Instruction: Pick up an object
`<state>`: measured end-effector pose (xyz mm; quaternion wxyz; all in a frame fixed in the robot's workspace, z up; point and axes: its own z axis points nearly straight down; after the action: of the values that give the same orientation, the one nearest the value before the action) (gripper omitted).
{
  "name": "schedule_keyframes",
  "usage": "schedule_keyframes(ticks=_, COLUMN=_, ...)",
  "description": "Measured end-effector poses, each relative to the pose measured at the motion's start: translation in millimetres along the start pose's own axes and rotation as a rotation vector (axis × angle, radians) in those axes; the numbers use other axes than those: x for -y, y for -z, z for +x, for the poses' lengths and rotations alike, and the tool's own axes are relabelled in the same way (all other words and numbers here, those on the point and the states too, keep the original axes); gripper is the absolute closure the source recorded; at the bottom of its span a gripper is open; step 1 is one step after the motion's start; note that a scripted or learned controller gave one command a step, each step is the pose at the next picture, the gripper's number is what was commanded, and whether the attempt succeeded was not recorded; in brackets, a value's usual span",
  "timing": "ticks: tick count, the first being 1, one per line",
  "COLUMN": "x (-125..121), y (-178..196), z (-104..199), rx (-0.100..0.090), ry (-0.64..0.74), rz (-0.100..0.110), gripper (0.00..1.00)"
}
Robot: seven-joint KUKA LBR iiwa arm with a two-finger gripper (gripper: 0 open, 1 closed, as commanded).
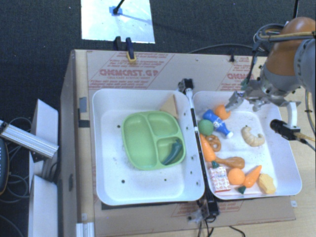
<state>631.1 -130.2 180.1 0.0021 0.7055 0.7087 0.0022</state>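
**A:** How is the hand (245, 100) standing?

**B:** It hangs over the far edge of the right bin (291, 174). One grey finger slants down toward the orange item beside the blue bottle (217, 123). Whether the fingers are apart or together I cannot tell, and nothing shows between them.

**A:** What's in that right bin?

**B:** The blue bottle with a white cap, one green ball (206, 127), one croissant (253, 137), a pretzel (214, 142), two carrots (252, 176), one drumstick (231, 162), one orange (236, 176), one red-and-white packet (218, 177) and one yellow cheese-like block (267, 184). All lie well apart from the hand except the bottle's neighbour.

**A:** And the left bin (111, 181)?

**B:** One green divided plate (148, 139), with a dark green pepper (173, 153) in its near-right compartment. A tan wedge (169, 105) leans in the bin's far right corner. Both bins sit on the surface (148, 68).
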Motion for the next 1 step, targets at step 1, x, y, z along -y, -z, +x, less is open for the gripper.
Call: schedule_keyframes(ticks=1, x=-35.0, y=-95.4, z=-5.5, rx=0.001, ry=0.0, rz=0.006, gripper=0.0)
